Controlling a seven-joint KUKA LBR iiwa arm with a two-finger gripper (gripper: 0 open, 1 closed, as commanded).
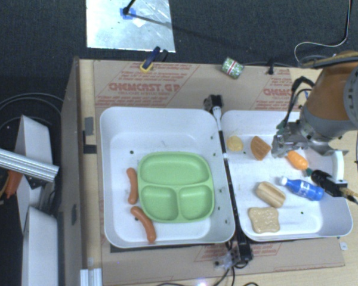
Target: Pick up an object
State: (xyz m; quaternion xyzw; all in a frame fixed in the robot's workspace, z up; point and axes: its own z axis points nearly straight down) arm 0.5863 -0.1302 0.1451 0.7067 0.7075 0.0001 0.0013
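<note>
The surface (167,82) is seen to be covered by a brown printed cardboard sheet, on which two shallow white bins are set side by side. The left bin (116,136) is occupied by a green divided plate (176,185) with three compartments, lying near the bin's middle. Two sausages are noted in the same bin: one sausage (132,185) lies just beside the plate's left edge, and a second sausage (144,224) lies at the plate's lower left corner.

The right bin (334,219) is entered from the right by the grey arm (340,94), whose orange band is visible above the wrist. The claw (284,143) is positioned low over the upper part of this bin, between a brown bread roll (260,147) and an orange carrot-like item (296,159). How far the claw is open cannot be told, and nothing is seen held in it.

Further items in the right bin are recorded: a blue bottle (302,188) lying on its side, a hot-dog bun (269,193) beside it, a slice of toast (264,219) near the front wall, and a small round yellow piece (234,143) near the dividing wall.

A small green can (232,68) lies on the cardboard behind the bins.
</note>
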